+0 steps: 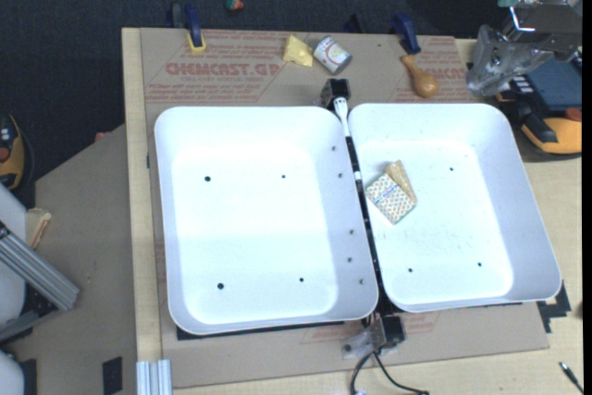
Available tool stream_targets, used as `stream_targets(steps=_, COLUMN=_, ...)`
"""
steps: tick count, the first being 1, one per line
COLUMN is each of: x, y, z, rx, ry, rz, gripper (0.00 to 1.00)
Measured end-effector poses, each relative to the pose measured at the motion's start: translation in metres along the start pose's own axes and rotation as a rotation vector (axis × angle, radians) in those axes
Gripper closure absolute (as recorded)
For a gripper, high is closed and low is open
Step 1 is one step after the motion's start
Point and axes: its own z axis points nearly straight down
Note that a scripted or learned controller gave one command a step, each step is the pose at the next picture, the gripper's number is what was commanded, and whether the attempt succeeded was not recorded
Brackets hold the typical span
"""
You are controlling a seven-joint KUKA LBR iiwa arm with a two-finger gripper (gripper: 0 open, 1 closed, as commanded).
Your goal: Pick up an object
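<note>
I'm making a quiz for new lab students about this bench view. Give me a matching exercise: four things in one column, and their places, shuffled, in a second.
Things:
1. patterned packet
2. yellow wedge
3. brown pear-shaped object
4. gripper

Places:
A. on the board behind the left bin
B. inside the right bin, near its left wall
C. beyond the right bin's far right corner, above the bench
D. on the board behind the right bin

Pairs: 1-B, 2-A, 3-D, 4-C
</note>
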Motion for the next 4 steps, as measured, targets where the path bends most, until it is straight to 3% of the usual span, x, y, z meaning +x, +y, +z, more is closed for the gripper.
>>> stream_targets(steps=1, x=-0.131, y=-0.003, z=0.009, rx=0.018, ry=-0.008, rz=0.023, gripper=1.00)
stream_targets(steps=2, x=-0.216, y=-0.003, z=0.009, rx=0.018, ry=-0.009, rz=0.018, gripper=1.00)
stream_targets(steps=3, x=-0.211, y=-0.002, z=0.009, rx=0.018, ry=-0.006, rz=0.008, gripper=0.00)
stream_targets(steps=4, x=-0.155, y=0.037, z=0.088, rx=0.030, ry=0.000, rz=0.002, gripper=0.00)
